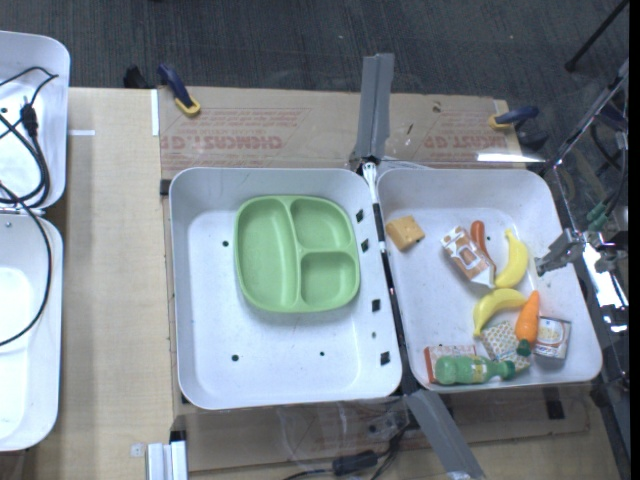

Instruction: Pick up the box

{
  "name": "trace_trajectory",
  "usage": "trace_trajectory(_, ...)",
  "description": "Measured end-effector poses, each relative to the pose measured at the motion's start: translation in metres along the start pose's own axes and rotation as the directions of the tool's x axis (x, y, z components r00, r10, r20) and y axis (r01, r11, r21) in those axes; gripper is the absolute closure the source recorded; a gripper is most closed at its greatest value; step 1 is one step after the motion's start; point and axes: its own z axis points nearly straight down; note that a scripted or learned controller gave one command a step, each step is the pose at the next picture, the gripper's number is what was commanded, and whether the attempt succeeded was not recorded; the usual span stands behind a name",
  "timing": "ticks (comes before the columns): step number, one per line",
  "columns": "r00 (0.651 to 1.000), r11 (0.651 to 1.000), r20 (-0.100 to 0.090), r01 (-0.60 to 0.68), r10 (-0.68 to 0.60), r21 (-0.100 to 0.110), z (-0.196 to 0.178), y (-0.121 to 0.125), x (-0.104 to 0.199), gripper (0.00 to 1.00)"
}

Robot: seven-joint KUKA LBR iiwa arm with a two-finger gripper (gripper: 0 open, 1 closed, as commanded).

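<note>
Camera view looks down on two white bins side by side; the left bin (200,348) holds a green divided plate (297,253) lying flat, a little toward 12 o'clock of its middle. The right bin (440,193) carries the clutter. The box (466,254), orange and white, lies near that bin's middle, toward 11 o'clock; a red pepper (478,235) touches its far edge, and a banana (514,258) curves just beside it at 3 o'clock. A tan block (405,232) sits apart at 10 o'clock, close to the wall between the bins. Toward 5 o'clock lie a second banana (497,305) and a carrot (527,318), touching; a small carton (552,336) is just beside the carrot; a green bottle (470,370) lies on its side at 6 o'clock along the near wall. The gripper (553,259) hangs at 2 o'clock by the right wall, well apart from the box and grasping nothing that I can see; whether it is released or clenched I cannot tell.
</note>
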Motion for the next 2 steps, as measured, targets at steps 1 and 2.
trace_trajectory(1, 0.92, 0.92, 0.001, -0.392, 0.392, -0.003, -0.102, 0.057, -0.033, 0.0)
trace_trajectory(2, 0.923, 0.923, 0.0, -0.384, 0.384, 0.001, 0.077, 0.091, 0.009, 0.0)
